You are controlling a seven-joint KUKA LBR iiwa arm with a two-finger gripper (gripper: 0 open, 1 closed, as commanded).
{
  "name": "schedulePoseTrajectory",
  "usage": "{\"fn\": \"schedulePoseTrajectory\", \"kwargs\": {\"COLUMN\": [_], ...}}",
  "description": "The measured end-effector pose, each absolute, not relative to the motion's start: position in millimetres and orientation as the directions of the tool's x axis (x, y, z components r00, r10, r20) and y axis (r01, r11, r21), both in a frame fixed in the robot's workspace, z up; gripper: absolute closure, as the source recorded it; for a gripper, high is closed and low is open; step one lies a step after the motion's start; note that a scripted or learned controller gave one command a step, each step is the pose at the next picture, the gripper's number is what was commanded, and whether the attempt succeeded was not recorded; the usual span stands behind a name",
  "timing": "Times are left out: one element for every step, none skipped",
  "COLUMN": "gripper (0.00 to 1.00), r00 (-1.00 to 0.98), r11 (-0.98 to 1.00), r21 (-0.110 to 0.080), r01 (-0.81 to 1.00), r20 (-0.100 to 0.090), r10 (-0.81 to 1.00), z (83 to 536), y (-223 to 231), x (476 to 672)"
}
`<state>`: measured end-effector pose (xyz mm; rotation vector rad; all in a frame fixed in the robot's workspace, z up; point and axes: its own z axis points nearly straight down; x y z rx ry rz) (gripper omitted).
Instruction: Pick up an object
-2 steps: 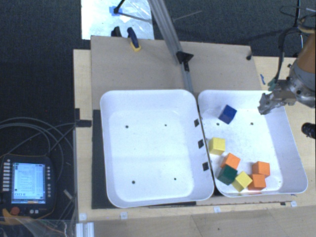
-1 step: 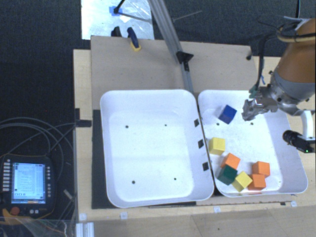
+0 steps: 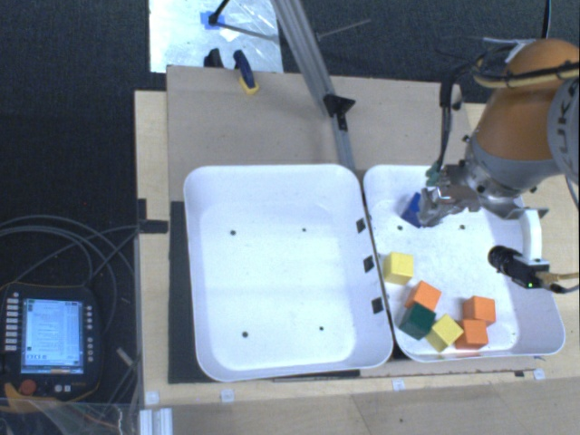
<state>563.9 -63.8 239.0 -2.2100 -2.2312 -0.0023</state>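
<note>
Presently, a blue block (image 3: pixel 412 208) lies in the right bin (image 3: pixel 544 333), near its back-left corner, touching or just beside the gripper (image 3: pixel 437 208), which hangs low as if placed for a grasp. Whether the jaws are spread or pinching it, I cannot tell. Yellow, orange and green blocks (image 3: pixel 444 320) cluster near the front wall; the left bin (image 3: pixel 204 198) adjoins on the counter (image 3: pixel 272 107).

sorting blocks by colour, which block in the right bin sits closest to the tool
The blue block, right beside the tool in the right bin's far part. The yellow, orange and green blocks cluster near its front edge.
</note>
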Motion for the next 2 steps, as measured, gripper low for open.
{"fn": "schedulePoseTrajectory", "kwargs": {"gripper": [1.0, 1.0], "r00": [-0.012, -0.01], "r11": [0.012, 0.01], "r21": [0.003, -0.001], "r01": [1.0, 1.0], "r20": [0.002, 0.002], "r10": [1.0, 1.0], "z": [251.6, 243.2], "y": [-12.3, 31.2], "x": [558.3, 545.2]}}
